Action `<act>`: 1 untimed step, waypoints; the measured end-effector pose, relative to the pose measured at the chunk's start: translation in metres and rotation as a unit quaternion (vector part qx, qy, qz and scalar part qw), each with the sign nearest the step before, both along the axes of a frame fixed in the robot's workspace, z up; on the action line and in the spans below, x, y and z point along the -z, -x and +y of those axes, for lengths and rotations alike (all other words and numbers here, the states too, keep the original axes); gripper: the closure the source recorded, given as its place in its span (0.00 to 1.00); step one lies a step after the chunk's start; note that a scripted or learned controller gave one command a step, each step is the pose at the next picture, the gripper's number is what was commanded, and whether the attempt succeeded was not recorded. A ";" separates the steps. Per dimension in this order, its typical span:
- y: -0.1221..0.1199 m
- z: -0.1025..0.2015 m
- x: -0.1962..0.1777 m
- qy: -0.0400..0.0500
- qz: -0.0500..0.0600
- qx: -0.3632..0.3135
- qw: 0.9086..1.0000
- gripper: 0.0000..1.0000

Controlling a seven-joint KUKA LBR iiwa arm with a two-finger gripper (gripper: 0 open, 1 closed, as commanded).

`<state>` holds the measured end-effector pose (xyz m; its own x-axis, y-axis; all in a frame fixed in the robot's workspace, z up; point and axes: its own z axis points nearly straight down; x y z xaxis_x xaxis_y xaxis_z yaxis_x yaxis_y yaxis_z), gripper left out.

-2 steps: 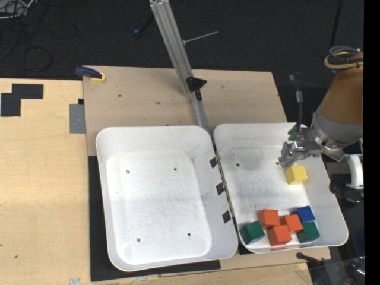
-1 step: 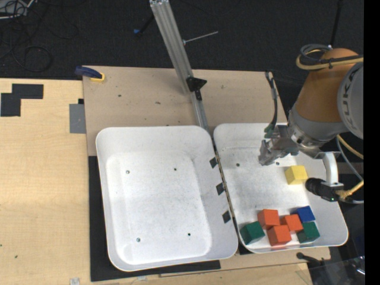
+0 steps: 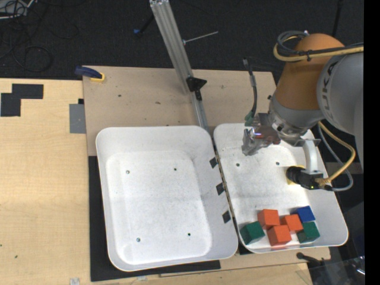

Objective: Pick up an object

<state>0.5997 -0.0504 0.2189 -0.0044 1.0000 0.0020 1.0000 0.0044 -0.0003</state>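
Here, six small blocks are lying clustered at the near end of the right bin [image 3: 237, 141]; an orange block [image 3: 269, 217] is sitting at the top of the group, with a second orange block [image 3: 293, 222] just beside it and a third orange block [image 3: 279, 236] below, the three touching or nearly so; a blue block [image 3: 306, 213] is resting at the far right of the cluster, a green block [image 3: 309, 233] is sitting under it near the bin's rim, and another green block [image 3: 253, 232] is lying on the left side of the group; the pincer [image 3: 254, 140] is hanging over the upper part of the same bin, well apart from the blocks, with nothing between its fingers, though how far they are parted I cannot tell; the grey arm [image 3: 309, 82] is reaching in from the right; the left bin [image 3: 119, 141] is lying alongside, both resting on the counter [image 3: 136, 94]; a slanted metal rail [image 3: 175, 43] is rising behind the bins.
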 end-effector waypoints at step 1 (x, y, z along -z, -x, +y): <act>-0.023 0.048 -0.009 0.000 0.000 0.000 1.000 1.00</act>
